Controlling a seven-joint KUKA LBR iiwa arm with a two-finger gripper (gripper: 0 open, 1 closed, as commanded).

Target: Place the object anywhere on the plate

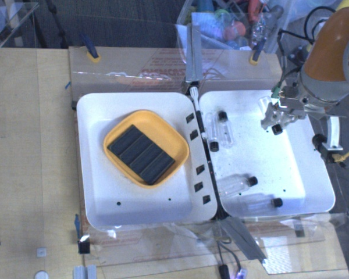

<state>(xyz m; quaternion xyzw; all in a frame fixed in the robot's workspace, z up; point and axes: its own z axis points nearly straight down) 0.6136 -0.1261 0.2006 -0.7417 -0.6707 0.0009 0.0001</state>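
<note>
Yellow plate (146,147): left bin (93,202), dark ridged slab on it.
Bottles: three clear, black-capped, right bin (314,185) — one (222,127) near divider, two (237,183) (262,202) at front.
Gripper (276,121): over right bin's far-right part — grip state: cannot tell.
Tip: centre over one bottle's body, then descend.

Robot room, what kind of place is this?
Probably a robot lab. A robot arm reaches over two white bins, a yellow plate sits inside one, and a box of jumbled items waits behind.
</note>
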